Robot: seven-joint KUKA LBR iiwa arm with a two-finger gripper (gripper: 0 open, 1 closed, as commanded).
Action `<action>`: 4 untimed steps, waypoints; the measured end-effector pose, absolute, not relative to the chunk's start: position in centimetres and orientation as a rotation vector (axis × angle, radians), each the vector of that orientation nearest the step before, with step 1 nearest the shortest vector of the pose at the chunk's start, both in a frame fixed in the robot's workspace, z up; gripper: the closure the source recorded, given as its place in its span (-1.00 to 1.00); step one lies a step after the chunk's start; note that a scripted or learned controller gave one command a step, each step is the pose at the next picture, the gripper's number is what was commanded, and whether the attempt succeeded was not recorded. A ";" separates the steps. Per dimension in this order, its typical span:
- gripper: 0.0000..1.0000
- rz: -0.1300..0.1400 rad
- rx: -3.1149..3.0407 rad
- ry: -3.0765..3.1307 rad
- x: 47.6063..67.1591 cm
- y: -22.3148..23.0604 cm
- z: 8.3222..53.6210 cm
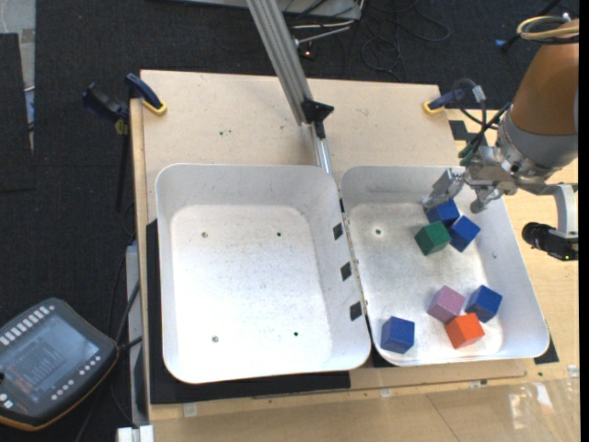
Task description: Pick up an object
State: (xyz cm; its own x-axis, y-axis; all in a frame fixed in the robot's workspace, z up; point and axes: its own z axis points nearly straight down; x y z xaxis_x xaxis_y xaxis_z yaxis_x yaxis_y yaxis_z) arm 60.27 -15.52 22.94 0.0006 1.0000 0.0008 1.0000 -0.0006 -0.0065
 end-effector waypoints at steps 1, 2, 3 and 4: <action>-1.00 0.005 -2.219 -2.219 60.2 -15.4 18.6; -1.00 0.001 -2.224 -2.224 60.8 -15.7 12.6; 1.00 -0.007 -2.227 -2.228 61.0 -15.7 14.1; 1.00 -0.005 -2.225 -2.227 60.4 -15.8 20.2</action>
